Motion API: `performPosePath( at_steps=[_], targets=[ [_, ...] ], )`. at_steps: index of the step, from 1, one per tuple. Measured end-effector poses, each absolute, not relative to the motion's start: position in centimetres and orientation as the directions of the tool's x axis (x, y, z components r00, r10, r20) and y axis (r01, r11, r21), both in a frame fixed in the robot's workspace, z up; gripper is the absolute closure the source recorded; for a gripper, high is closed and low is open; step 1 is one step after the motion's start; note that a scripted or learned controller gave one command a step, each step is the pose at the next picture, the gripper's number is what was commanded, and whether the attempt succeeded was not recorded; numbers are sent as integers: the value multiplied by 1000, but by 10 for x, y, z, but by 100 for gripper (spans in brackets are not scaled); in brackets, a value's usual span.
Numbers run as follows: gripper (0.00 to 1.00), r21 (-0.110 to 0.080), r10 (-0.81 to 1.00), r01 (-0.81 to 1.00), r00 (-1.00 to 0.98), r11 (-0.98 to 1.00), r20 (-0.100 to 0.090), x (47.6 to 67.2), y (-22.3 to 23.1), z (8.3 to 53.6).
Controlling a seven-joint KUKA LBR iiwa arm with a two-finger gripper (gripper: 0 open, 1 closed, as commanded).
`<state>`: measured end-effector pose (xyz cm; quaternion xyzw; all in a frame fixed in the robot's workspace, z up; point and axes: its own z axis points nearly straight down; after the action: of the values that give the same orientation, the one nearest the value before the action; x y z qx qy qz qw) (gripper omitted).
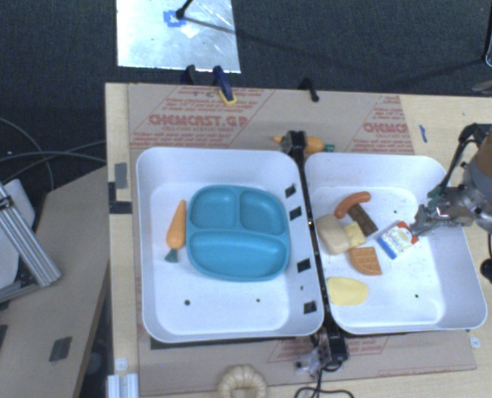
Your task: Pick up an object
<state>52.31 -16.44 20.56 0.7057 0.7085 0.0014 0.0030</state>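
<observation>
- Here, your likeliest target is the small blue-and-white carton [396, 240], lying tilted on the floor of the right bin [457, 305], just right of the food cluster.
- The claw [417, 225] has its tips at the carton's upper right corner; you cannot tell whether the fingers are apart or closed, nor whether they touch the carton.
- By my judgement the pick is not yet made: the carton rests on the bin floor, so gripping and lifting are left to you.
- Just left of the carton lie a brown round cracker [365, 260], a pale bread piece [333, 235], a dark brown bar [362, 218] and an orange-red sausage [351, 203]; a yellow chip-like piece [346, 290] sits nearer the front edge.
- These crowd the carton's left side, so a wide closing could catch the cracker too.
- The left bin [158, 305] holds a blue divided plate [237, 230] and a carrot [176, 225], well apart from your work.
- Both bins sit on the worktop [378, 118].
</observation>
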Motion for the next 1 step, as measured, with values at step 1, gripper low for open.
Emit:
performPosePath(
  at_steps=[1],
  targets=[
    [100,3,1000,1000,-5,5,-1,524,-164,225]
  ],
)
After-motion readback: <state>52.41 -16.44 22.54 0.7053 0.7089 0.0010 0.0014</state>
